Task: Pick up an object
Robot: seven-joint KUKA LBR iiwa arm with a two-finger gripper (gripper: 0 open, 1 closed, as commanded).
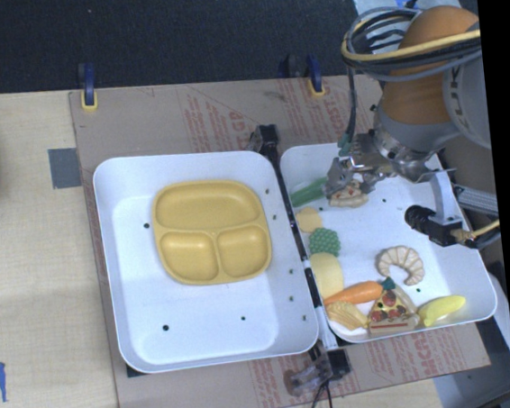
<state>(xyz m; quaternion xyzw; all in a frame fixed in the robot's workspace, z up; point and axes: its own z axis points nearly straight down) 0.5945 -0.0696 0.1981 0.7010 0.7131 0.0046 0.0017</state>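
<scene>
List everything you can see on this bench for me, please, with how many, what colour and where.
shallow white bins: 2, white, side by side on the brown board.
yellow three-compartment plastic plate: 1, yellow, left bin, upper middle.
green ridged toy piece: 1, green, right bin, left side.
pale yellow toy corn: 1, yellow, below the green piece.
orange toy carrot: 1, orange, right bin, lower left.
toy pizza slice: 1, red and yellow, bottom of right bin.
toy croissant: 1, tan, right bin, middle.
yellow toy lemon: 1, yellow, bottom right corner.
blue clamps: 2, blue, board's top edge.
grey and orange arm: 1, upper right.
end effector: 1, grey, over the right bin's top.
</scene>
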